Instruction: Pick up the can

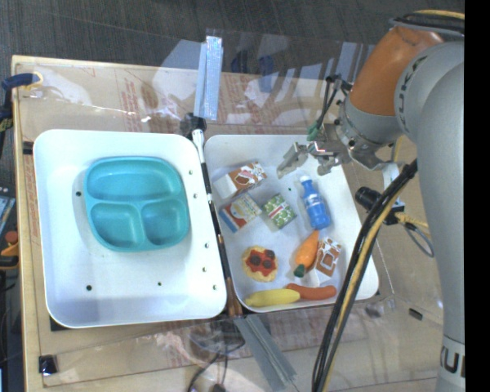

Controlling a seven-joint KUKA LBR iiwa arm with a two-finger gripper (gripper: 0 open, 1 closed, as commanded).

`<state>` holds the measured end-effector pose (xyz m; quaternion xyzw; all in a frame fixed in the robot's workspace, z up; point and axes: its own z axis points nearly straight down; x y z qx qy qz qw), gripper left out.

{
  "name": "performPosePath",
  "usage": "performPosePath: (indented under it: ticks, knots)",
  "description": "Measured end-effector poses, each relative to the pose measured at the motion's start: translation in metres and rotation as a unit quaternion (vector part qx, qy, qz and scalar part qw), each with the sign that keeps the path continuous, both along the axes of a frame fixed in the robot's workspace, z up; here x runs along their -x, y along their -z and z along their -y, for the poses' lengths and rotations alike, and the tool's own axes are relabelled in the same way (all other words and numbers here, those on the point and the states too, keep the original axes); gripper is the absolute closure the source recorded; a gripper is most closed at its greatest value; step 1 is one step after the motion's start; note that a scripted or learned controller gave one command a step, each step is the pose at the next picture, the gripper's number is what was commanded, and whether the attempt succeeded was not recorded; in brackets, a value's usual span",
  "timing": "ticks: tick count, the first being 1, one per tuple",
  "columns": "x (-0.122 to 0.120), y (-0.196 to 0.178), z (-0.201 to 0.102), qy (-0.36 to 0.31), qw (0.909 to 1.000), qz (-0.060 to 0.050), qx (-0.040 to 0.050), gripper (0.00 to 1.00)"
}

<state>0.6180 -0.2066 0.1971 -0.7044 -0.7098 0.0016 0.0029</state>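
Note:
The can (278, 211), small with a green and white label, lies on its side near the middle of the right bin (353, 219). My gripper (309, 160) hovers over the bin's far part, up and to the right of the can and just above the cap of a blue bottle (314, 204). Its fingers (290, 161) are spread open with nothing between them. The gripper and the can are well apart.
Around the can lie a red and white carton (241, 211), a brown and white carton (247, 175), a carrot (307, 251), a toy pizza (260, 264), a banana (271, 298) and another small box (329, 256). The left bin (57, 268) holds a teal divided plate (138, 201).

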Motion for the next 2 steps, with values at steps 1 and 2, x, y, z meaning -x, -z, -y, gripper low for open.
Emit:
performPosePath:
  ticks: [1, 2]
  knots:
    - [-0.041, 0.081, -0.006, -0.096, 0.9953, 0.011, 0.0039, 0.00]
    - [-0.025, 0.088, -0.065, -0.143, 0.9895, 0.018, 0.0069, 0.00]
